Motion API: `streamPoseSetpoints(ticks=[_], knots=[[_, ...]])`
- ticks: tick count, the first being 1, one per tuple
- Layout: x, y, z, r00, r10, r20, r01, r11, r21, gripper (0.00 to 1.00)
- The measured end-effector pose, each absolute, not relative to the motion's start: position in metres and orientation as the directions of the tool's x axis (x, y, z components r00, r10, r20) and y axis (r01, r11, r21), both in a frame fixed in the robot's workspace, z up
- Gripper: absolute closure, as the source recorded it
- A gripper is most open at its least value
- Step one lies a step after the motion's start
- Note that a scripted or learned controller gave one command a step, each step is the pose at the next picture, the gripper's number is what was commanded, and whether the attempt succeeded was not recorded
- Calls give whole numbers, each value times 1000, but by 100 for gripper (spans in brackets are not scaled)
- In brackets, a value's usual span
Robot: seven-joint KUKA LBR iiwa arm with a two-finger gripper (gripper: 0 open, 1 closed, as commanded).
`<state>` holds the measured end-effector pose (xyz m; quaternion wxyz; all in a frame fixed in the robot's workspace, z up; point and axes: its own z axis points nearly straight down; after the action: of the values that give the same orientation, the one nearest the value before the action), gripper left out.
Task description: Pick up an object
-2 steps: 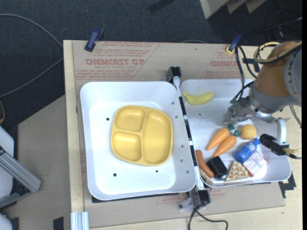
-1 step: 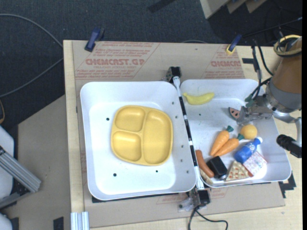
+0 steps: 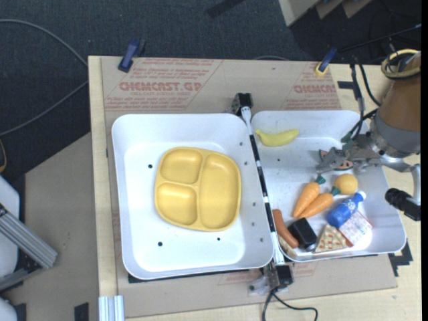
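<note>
Beside the smooth yellow divided plate [image 3: 198,188], my right bin [image 3: 301,122] holds glossy plastic carrots [image 3: 313,200], a curved banana [image 3: 277,137] and a lemon [image 3: 346,183]; my gripper [image 3: 332,158] hovers low, whether its fingers part I cannot tell

My arm [image 3: 400,112] comes in from the right edge, its orange band sitting above the grey wrist, and it bends down and leftward over the right side of the scene. My gripper [image 3: 332,158] is low at the end of it, pointing left, its dark metal parts stretched out from the wrist.
</note>
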<state>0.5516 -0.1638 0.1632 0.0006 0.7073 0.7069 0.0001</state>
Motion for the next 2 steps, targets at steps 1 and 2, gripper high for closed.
streamPoseSetpoints(ticks=[1, 2], knots=[[507, -108, 94, 0, 1000, 1, 1000, 0, -2, 0], [508, -108, 104, 1, 1000, 0, 1000, -1, 2, 100]])
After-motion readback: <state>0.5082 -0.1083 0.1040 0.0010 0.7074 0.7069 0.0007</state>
